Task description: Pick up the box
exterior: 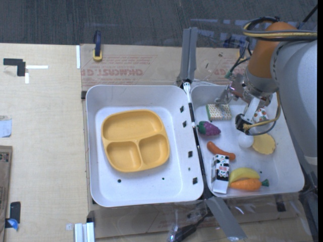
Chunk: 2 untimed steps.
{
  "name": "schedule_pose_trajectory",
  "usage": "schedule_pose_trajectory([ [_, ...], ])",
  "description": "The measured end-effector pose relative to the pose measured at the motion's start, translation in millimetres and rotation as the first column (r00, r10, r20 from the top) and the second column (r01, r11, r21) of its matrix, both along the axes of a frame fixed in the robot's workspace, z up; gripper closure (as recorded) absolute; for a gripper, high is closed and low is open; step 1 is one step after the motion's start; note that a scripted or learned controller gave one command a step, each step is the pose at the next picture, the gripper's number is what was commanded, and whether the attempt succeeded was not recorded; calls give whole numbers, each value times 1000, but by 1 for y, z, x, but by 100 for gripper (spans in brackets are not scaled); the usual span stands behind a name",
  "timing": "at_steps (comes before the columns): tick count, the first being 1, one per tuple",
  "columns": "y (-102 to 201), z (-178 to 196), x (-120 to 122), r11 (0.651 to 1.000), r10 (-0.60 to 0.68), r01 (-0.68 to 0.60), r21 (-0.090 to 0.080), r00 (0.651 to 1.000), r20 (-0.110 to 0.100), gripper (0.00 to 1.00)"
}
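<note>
Two bins [96,135] are sitting on the counter [40,125]. Right-hand bin [285,168]: the speckled box [219,112] is lying toward its far corner nearest the other bin, beside a purple toy [208,129]. My jaws are hanging near the box; their spread I cannot tell.

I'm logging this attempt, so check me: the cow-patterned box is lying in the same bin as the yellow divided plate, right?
Not quite. The camera view shows the cow-patterned box lying in the right bin of that view, beside the banana and carrot. The yellow divided plate is in the other bin, on the view's left.
</note>
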<state>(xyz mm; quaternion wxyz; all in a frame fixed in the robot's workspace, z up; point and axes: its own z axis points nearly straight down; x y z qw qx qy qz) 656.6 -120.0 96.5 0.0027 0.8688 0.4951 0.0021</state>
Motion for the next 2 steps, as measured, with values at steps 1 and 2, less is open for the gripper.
schedule_pose_trajectory([
  [1, -42, 145, 2, 999, -48, 48, 1, 999, -7, 0],
  [2, -17, 0, -6, 998, 66, -66, 1, 998, 0, 0],
])
